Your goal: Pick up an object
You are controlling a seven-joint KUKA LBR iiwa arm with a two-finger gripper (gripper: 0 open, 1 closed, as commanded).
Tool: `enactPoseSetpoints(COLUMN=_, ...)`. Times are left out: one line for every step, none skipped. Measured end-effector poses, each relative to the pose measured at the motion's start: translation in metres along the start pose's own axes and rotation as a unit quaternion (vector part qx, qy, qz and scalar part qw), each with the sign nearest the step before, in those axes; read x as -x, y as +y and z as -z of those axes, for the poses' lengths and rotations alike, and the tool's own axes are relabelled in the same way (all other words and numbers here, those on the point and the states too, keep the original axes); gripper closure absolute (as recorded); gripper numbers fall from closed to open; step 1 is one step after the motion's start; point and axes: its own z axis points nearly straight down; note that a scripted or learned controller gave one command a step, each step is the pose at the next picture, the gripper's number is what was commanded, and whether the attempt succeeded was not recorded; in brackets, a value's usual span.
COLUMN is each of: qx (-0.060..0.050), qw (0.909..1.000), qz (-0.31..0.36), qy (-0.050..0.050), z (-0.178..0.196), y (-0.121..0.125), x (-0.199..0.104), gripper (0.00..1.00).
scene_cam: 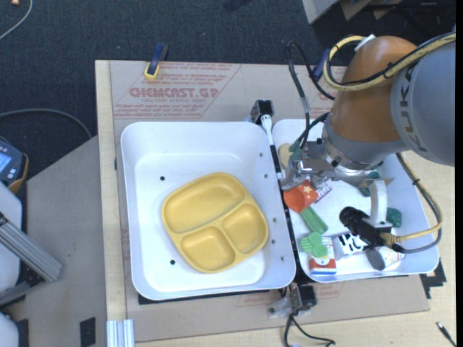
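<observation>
A: The gripper (307, 170) is lowered at the right bin's (427, 255) left edge; whether it is released or clenched cannot be told.

B: Just below it an orange object (299, 196) is seen. It is judged light and soft, best taken across its middle.

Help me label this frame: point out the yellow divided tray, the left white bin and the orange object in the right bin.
yellow divided tray (214, 221): camera view, central ridge.
left white bin (148, 150): camera view, bare floor.
orange object (299, 196): camera view, its middle.
</observation>
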Motion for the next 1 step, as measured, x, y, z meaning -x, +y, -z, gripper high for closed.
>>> enactPoseSetpoints(qx=0.000, qw=1.0000, qz=-0.002, qy=-0.001, z=-0.0069, y=-0.0020, x=-0.0382, gripper=1.00)
